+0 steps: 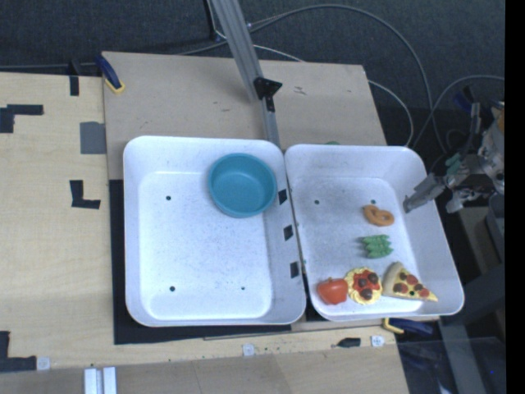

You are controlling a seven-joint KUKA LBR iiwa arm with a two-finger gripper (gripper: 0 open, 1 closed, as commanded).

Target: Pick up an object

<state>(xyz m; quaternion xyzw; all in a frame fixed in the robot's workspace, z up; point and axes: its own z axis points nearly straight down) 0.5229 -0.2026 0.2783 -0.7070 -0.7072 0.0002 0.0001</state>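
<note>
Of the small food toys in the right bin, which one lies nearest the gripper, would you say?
The orange pretzel-like piece, topmost in that bin, sits closest to the gripper; the green piece, pizza slice and tomato lie lower.

Blue bowl (241, 185), speckled white bins (148, 245), red tomato (332, 290), green leaf (376, 245)

A blue bowl (242, 185) sits upright in the left bin (148, 220), close to its far right corner. The other pieces lie in the right bin (328, 171). A small brown pretzel (378, 215) lies flat toward the right side, with a green leafy piece (376, 245) just below it. Along the near edge lie three in a row: a red tomato (332, 290), a round pizza (363, 285) touching it, and a pizza slice (407, 284) at the right.
</note>
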